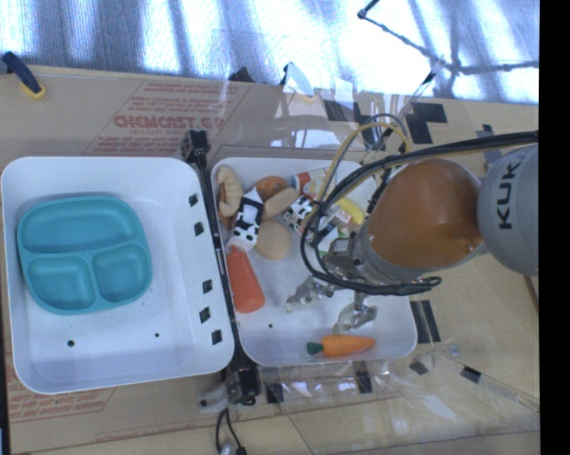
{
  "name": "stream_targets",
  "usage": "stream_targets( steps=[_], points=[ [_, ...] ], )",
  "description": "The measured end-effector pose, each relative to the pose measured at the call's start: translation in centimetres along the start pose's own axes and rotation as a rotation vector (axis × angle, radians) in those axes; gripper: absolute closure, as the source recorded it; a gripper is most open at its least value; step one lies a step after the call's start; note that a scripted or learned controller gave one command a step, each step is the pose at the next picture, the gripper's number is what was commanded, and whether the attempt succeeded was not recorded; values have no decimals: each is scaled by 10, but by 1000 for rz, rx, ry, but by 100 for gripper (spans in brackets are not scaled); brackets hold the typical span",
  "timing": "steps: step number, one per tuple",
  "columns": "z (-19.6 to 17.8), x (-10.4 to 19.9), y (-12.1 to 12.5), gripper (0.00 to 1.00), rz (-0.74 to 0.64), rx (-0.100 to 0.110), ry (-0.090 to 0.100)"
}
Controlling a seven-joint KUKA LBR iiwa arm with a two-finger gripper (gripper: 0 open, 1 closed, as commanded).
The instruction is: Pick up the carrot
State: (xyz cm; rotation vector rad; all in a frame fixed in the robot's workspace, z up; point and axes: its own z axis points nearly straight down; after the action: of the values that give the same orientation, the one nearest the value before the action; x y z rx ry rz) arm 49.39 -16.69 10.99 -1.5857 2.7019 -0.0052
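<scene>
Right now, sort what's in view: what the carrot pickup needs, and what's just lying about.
Needed:
carrot, near the right bin's front edge
gripper, hanging just above the carrot, holding nothing

Lying about:
orange bottle
cow toy
egg
teal plate in the left bin

Teal divided plate (pixel 82 252) in left bin (pixel 38 363); orange cylinder (pixel 245 280) in right bin (pixel 266 349)

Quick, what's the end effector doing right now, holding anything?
End effector: open, holding nothing, fingers spread above the carrot in the right bin.
</scene>
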Motion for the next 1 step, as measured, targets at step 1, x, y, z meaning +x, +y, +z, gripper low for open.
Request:
stream_targets(
  steps=[1],
  points=[
    [18,45,-6,0,-315,-5,1]
  ],
)
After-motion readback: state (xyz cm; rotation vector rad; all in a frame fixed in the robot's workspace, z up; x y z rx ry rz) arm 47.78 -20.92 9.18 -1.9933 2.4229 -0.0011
